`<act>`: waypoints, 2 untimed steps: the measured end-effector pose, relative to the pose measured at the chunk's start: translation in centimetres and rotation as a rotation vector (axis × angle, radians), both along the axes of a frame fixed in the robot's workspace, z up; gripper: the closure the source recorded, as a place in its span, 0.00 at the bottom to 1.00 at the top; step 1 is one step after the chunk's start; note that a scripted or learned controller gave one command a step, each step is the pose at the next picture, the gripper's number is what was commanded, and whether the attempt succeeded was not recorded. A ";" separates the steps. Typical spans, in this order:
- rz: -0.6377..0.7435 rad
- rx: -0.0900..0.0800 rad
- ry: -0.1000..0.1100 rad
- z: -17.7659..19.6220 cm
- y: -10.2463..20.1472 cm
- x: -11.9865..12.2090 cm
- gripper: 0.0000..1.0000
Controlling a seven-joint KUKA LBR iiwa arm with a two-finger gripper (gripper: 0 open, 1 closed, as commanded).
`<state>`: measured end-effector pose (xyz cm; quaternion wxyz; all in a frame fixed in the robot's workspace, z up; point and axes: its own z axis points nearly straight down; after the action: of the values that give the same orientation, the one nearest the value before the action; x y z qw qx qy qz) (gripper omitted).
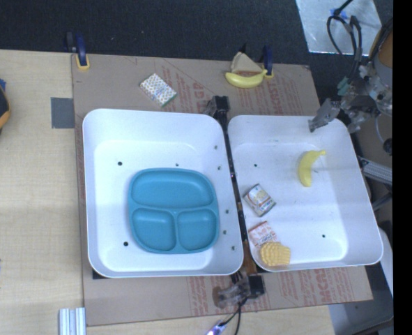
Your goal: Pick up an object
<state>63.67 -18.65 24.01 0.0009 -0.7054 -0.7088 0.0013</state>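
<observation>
Down at the near edge, a corn cob (275, 255) is lying in the right bin (345, 246), touching a small packet (259, 233). Another packet (259, 199) is sitting just beyond. A yellow banana (309, 167) is resting mid-bin. The gripper (325, 117) is hovering over the bin's far rim, well apart from everything. A blue tray (172, 210) is sitting in the left bin (108, 128).
</observation>
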 end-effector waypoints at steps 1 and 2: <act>0.000 0.001 0.003 -14.7 -2.5 -0.1 0.00; 0.002 0.000 0.001 -14.8 1.9 -1.3 0.00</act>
<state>62.40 -16.78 9.18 0.0013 -0.7048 -0.7094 0.0017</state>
